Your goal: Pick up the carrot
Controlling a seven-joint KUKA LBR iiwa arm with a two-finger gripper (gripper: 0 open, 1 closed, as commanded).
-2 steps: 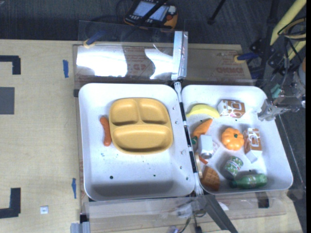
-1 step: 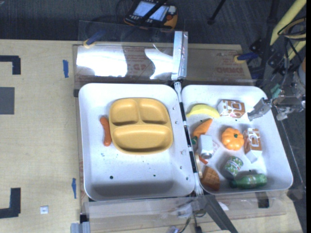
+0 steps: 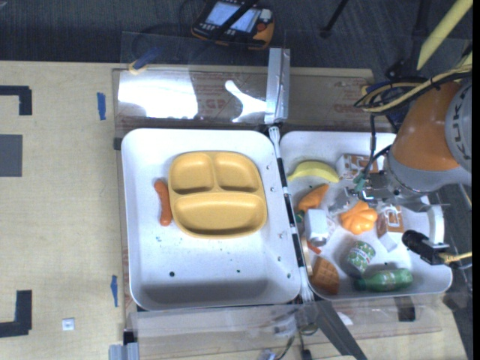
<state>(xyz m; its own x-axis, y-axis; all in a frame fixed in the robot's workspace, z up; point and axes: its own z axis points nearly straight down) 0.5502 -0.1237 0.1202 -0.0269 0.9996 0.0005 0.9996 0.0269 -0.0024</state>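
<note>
So the carrot [image 3: 163, 202] lies in the left bin [image 3: 142, 268], just beside the yellow plate [image 3: 217, 192] on its left side. Nothing holds it. The gripper [image 3: 365, 188] hangs over the right bin [image 3: 435, 280], among the toy food, well apart from the carrot. I think the whole job is left to do.

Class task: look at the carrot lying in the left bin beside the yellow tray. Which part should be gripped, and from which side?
Grip the carrot at mid-length, coming from straight above. It lies flat, long and thin, along the yellow tray, so fingers should close across its narrow width, though the tray's edge leaves little room.
</note>
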